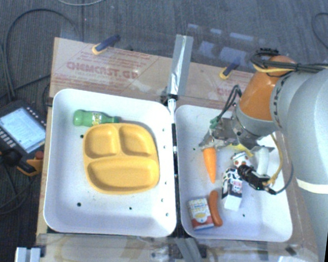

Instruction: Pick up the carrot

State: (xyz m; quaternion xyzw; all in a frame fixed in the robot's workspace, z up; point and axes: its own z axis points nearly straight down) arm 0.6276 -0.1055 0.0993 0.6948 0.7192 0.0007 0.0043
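the carrot lies in the right bin, near its left wall, tip pointing toward the lower edge. the hand hangs just above the carrot's upper end, under the orange band; whether it is spread or pressed together cannot be told, and nothing shows between its parts. lower in the same bin lie a small carton, a sausage and a black-and-white carton. the left bin holds a yellow 3-compartment tray and a green bottle.
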